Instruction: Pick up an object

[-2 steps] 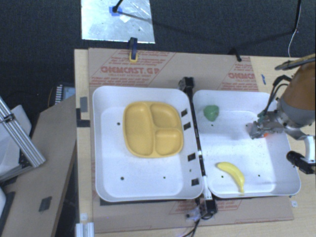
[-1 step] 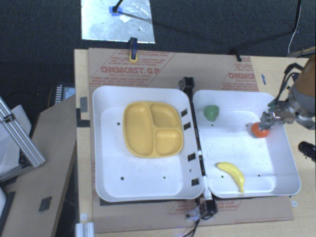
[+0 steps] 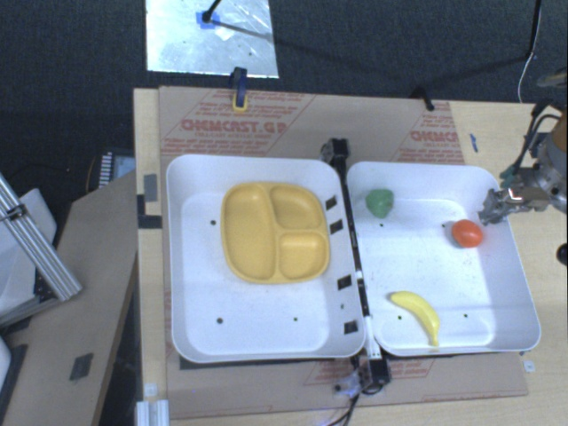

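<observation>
- I see the gripper (image 3: 497, 206) at the right edge of the frame, over the upper right rim of the right bin (image 3: 519, 304); the arm behind it runs out of the picture.
- I cannot tell how the jaws stand — that end of the arm is small and blurred from here, and nothing shows between them.
- The closest thing to it is an orange-red tomato (image 3: 467, 233), lying on the bin floor just left of and below the gripper; whether the two touch, I cannot make out.
- A green pepper-like piece (image 3: 380, 202) sits in the upper left corner of the same bin, close to the divide between the bins.
- A yellow banana (image 3: 418, 314) lies along the lower middle of the right bin, well apart from the gripper, with its curved end toward the lower right.
- The left bin (image 3: 191, 327) holds a yellow compartment plate (image 3: 274, 232) — one long section on its left, two smaller ones on its right — flat near the bin's middle.
- Both bins rest on a cardboard sheet (image 3: 231, 122) laid over the tabletop (image 3: 146, 131).
</observation>
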Robot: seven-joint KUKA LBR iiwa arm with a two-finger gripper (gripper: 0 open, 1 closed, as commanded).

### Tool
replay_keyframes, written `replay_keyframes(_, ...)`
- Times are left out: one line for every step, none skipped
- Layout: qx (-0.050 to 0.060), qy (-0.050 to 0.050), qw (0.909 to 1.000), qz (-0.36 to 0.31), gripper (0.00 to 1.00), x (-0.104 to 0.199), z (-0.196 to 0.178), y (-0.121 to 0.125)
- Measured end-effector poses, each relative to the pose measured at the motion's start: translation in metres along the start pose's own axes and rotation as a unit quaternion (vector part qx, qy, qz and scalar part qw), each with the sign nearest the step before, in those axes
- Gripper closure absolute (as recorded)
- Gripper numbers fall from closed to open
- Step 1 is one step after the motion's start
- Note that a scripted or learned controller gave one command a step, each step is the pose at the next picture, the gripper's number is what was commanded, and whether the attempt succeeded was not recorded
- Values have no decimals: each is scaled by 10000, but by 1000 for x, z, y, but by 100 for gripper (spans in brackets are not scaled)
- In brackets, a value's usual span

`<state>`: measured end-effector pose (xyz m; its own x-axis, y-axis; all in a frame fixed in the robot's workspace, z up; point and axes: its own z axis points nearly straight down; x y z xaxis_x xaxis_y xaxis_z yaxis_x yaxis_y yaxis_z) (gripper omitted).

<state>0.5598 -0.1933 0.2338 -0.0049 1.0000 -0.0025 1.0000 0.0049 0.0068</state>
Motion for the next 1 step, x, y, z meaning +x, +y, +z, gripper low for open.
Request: replay_keyframes(12,18,10000,-28,100,54,-8,14)
